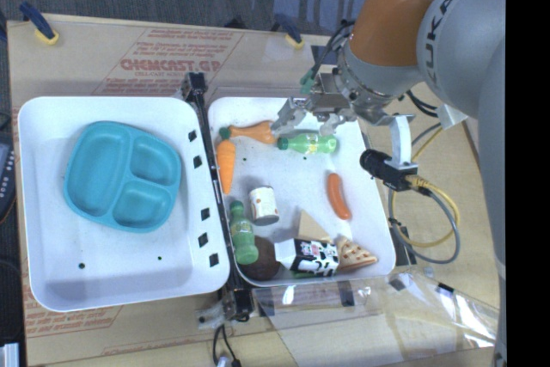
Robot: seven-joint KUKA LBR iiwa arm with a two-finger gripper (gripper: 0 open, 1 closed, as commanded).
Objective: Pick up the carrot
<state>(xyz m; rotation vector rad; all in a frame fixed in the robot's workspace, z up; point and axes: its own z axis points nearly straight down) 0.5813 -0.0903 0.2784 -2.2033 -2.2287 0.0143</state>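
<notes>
The claw (pixel 305 120), its state impossible to tell, hovers between a carrot (pixel 251 132) and a green bottle (pixel 307 143); crowding risks seizing the bottle instead.

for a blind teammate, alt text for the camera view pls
The arm's hand hovers at the back of the right bin, over a carrot and a green bottle. A second carrot lies along its left wall; the left bin holds a blue divided plate.
</notes>
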